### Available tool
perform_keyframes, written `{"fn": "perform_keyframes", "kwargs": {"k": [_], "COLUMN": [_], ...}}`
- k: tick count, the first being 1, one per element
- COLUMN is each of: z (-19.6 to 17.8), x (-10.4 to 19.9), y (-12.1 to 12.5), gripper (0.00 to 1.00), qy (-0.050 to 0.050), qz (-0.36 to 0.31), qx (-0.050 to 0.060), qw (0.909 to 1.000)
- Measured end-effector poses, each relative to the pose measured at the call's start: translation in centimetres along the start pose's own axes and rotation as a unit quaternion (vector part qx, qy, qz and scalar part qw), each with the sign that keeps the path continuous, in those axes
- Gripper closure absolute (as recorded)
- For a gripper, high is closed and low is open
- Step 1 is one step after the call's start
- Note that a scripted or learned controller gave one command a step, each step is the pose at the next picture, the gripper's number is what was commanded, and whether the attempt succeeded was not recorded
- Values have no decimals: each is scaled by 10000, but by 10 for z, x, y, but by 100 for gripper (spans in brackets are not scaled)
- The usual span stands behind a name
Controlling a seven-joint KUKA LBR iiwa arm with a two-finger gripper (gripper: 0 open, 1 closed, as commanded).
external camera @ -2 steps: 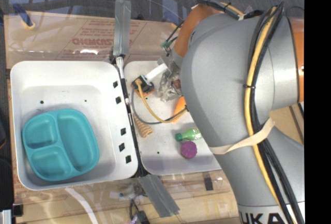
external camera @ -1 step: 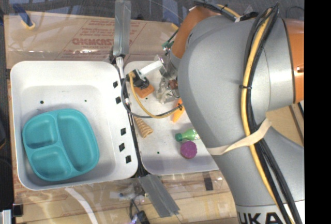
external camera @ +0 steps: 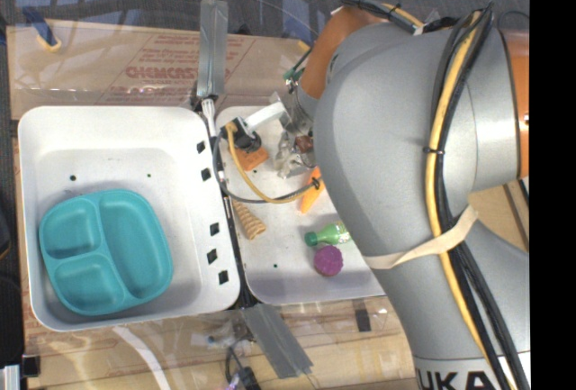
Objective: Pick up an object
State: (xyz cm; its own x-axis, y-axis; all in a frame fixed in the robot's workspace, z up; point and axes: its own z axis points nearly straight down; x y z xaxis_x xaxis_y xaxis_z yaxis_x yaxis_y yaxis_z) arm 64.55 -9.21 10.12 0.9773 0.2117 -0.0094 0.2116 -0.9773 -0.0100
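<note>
My gripper (external camera: 290, 156) hangs low in the right bin (external camera: 288, 285), near its far side, with the big grey arm covering much of that bin. Close to it lie an orange block (external camera: 251, 159) to its left and an orange carrot-like piece (external camera: 311, 192) to its right. Nearer the front of the bin sit a tan ridged cone (external camera: 250, 221), a green bottle-shaped toy (external camera: 326, 236) and a purple ball (external camera: 328, 261). A yellow cable loops around the orange block.
The left bin (external camera: 54, 131) holds a teal divided plate (external camera: 103, 250) at its front left. A grey clamp bar (external camera: 212, 50) stands where the two bins meet. Cardboard (external camera: 108, 64) lies behind the bins.
</note>
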Motion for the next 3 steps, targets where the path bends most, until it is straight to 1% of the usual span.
{"fn": "perform_keyframes", "kwargs": {"k": [1, 2, 3], "z": [-9, 10, 9], "x": [0, -3, -1], "y": [-1, 23, 14], "gripper": [100, 100, 100], "qy": [-13, 15, 38], "qz": [-30, -1643, -193], "qx": [12, -29, -36], "qw": [10000, 9864, 9998]}}
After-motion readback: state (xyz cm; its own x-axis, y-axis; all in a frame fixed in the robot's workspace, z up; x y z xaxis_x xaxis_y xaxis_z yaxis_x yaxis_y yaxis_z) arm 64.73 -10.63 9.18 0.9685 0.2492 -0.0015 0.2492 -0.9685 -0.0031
